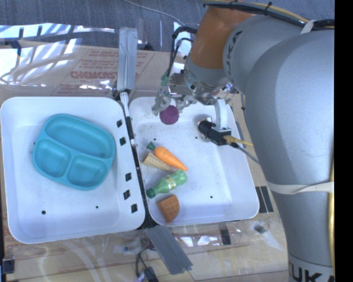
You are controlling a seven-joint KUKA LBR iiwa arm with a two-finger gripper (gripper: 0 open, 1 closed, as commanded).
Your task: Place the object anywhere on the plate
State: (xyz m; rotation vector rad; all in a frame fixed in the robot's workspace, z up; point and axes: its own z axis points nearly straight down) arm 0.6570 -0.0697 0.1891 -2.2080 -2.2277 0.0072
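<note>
we saw the tool (169,101) at the far end of the right bin (238,181), toward twelve o'clock in that bin, with a purple round object (169,116) right under its tip. the object looked caught between the fingers, so we took the tool to be closed on it, though the fingers themselves were small and partly blurred. the blue plate (74,151), with three compartments, lay in the left bin (17,204), at about nine o'clock from the purple object and well apart from it.

in the right bin, a toy carrot (167,156) lay near the middle, tilted, its green top toward ten o'clock. just beside it, at eight o'clock, sat a pale wedge-shaped piece (155,162). a small green bottle (168,184) lay on its side at six o'clock from the carrot, and a brown bread-like piece (169,207) sat beyond that, near the bin's front edge.

a flattened cardboard sheet (76,72) lay on the worktop behind the bins, printed in red; we could make out something like "chemcas", the rest too blurred to read. on the arm's (294,128) lower part, white letters read "uka".
</note>
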